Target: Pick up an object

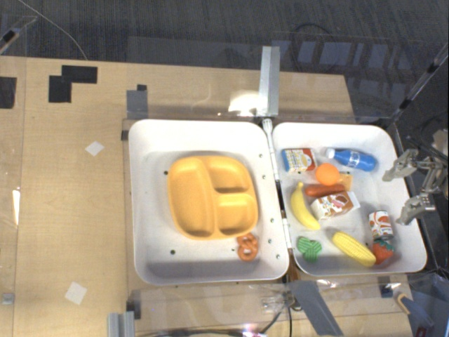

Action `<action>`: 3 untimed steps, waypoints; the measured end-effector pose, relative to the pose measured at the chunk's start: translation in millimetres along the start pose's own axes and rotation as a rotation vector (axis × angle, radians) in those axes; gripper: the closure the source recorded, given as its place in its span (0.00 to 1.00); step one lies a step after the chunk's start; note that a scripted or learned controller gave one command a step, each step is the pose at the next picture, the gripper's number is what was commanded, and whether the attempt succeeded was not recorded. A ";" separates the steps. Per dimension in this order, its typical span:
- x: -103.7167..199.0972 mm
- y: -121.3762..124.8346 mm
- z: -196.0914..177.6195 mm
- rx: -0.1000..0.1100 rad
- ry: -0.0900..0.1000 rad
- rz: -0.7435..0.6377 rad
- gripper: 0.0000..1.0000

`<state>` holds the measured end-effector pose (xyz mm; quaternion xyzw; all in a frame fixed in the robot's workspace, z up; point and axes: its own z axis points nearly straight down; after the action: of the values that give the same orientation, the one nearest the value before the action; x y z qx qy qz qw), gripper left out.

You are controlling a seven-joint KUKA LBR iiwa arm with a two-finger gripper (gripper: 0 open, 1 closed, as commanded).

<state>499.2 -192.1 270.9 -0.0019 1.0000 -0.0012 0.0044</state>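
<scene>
Two white bins sit side by side on a wooden bench. The left bin [140, 188] has a yellow plate [210, 195] with three sections in its middle, and a small brown pretzel [247, 246] lies just below the plate, near the bin's front edge. The right bin [400, 153] is full of toy food. At its back there is a small blue and red carton [297, 160], and beside it a blue bottle [353, 160] lies on its side. An orange ball [327, 173] sits in front of them, touching a red hot dog [324, 189]. Under that is a white packet [333, 205] with a red picture on it. A yellow banana [303, 208] lies along the left side of this bin. Near the front are a green toy [308, 248], a yellow corn cob [353, 249], a small red and white can [380, 225] and a red strawberry [383, 252]. The claw [414, 184] is at the right edge of the right bin, above its rim. Its two metal fingers [401, 166] are spread apart, so it is open, and nothing is between them. All the toys lie in the bins, and none is picked up.
</scene>
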 end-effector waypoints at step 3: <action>-41.6 33.0 140.4 0.001 -0.015 0.330 1.00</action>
<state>541.9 -159.2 130.8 0.1625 0.9866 -0.0007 0.0120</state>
